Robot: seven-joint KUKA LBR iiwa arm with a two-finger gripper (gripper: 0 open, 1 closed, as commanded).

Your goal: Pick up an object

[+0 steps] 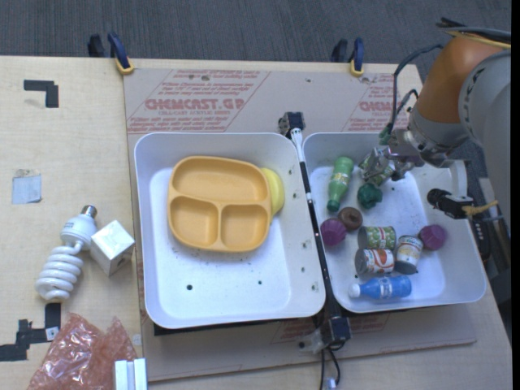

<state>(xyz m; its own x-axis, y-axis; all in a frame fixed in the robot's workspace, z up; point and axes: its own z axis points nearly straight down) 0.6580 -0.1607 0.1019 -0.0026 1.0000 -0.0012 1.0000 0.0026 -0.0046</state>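
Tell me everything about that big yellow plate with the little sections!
The yellow divided tray looks like smooth plastic, with rounded corners and three compartments: one long one along the far side and two smaller ones nearer the camera. It lies flat, right way up, in the upper part of the left white bin. Nothing sits in its sections. A yellow rounded object peeks out from its right edge, touching it.

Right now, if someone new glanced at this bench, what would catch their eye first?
Probably the big yellow divided tray lying in the left bin. Next, the right bin's clutter of small items, with the gripper above its far end near a green bottle.
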